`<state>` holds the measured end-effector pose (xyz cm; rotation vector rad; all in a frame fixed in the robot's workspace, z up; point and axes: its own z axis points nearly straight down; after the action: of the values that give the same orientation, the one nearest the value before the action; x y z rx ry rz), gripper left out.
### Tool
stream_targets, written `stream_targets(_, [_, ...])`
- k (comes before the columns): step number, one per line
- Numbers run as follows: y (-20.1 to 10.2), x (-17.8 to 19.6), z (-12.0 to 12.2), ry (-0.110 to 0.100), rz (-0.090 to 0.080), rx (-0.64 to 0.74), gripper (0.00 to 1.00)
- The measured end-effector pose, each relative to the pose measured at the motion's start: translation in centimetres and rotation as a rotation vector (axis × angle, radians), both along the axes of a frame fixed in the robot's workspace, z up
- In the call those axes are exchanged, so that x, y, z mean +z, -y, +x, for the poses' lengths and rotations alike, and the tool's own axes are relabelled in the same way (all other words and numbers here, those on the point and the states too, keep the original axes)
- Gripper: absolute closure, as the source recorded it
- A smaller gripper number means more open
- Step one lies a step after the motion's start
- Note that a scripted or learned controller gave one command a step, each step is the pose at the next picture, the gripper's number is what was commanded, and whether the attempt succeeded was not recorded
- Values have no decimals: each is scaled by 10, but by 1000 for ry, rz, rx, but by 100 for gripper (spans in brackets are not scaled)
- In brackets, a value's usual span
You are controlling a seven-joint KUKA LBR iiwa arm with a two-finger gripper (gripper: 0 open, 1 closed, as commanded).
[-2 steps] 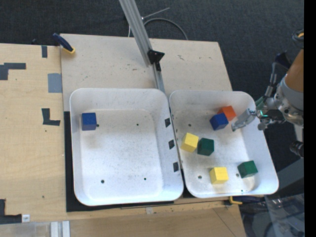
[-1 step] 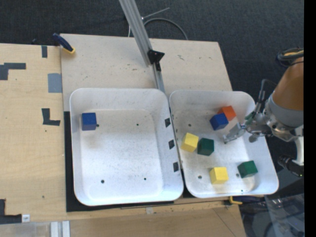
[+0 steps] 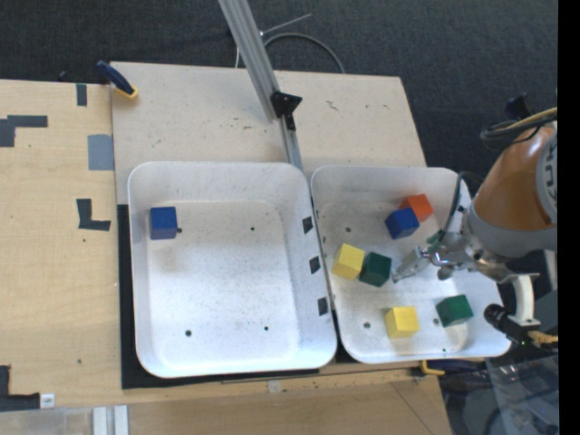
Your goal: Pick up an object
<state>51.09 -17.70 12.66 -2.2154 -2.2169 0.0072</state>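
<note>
even, fairly bright overhead light, no hard shadows; the blue cube point(image 3: 163, 222) in the left bin point(image 3: 145, 270) casts only a faint smudge. both white bins point(image 3: 358, 347) look slightly washed out, without sharp glare. the picture is soft and low in detail, and the arm point(image 3: 517, 198) at right is mildly blurred.

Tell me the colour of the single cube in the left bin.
Blue cube, camera view.

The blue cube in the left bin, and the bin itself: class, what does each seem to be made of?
Blue cube: probably painted wood or plastic, given its solid matte colour and crisp edges; the view cannot settle which. Left bin: looks like moulded white plastic, with rounded corners and a smooth rim, its floor speckled with dark scuffs.
</note>
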Motion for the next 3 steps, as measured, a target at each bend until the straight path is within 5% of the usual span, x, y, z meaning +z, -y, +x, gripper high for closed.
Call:
stream_targets(1, [3, -24, 5, 19, -3, -2, 0])
stream_targets(2, [3, -14, 6, 23, -5, -2, 100])
stream_targets(3, [-2, 48, 10, 13, -4, 1, 100])
